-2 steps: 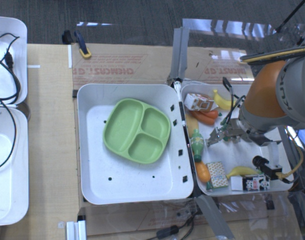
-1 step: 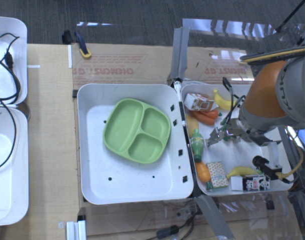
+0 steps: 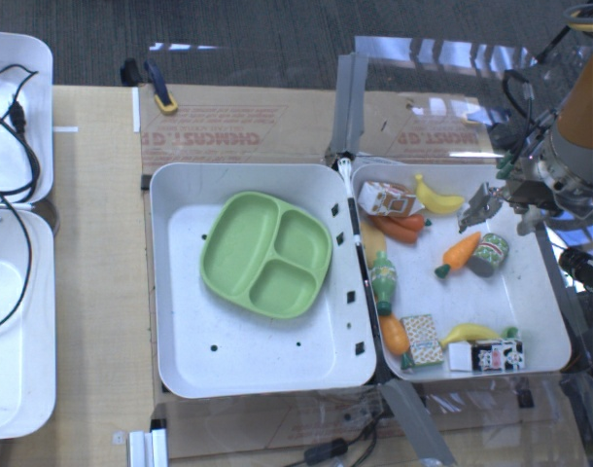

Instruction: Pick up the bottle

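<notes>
My arm comes in from three o'clock, the grey wrist bent down over the right bin (image 3: 554,290) with the orange band showing at the upper right edge. My claw (image 3: 498,202) hangs above the bin's two o'clock area, its dark fingers (image 3: 476,207) spread apart and closed on nothing; one prong points toward nine o'clock, the other sits nearer the wrist. The bottle (image 3: 383,280), green with a small orange cap, lies against the bin's left wall at about nine o'clock, well apart from my claw. Just below my claw, at its six o'clock, lie a carrot (image 3: 460,253) and a small can (image 3: 490,252), beside each other. At eleven o'clock in the bin are a banana (image 3: 437,198) and a small carton (image 3: 388,199). The left bin (image 3: 180,358) carries a green divided plate (image 3: 266,254) near its centre.
</notes>
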`<state>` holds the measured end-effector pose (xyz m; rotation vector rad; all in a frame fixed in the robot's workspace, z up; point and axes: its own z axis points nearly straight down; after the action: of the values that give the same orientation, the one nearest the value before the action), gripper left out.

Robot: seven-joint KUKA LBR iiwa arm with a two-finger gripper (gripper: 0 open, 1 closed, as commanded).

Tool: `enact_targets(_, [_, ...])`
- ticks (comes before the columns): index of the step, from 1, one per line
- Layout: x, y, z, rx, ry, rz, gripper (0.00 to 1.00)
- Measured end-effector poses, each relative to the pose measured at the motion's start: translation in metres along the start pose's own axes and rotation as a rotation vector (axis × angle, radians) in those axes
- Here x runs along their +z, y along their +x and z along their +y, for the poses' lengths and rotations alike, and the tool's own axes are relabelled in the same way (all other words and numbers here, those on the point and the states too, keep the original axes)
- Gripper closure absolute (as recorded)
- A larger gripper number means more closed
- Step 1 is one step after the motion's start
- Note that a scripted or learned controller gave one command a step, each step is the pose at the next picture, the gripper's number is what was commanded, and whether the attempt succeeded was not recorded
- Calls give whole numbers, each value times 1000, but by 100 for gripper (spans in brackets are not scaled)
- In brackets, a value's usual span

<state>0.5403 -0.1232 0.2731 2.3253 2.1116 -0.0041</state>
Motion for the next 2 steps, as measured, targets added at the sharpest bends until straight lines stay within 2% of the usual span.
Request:
enact_targets(1, [157,-42,-40,-64,2,2,0])
enact_targets(2, [156,-42,-39,-64,1,2,0])
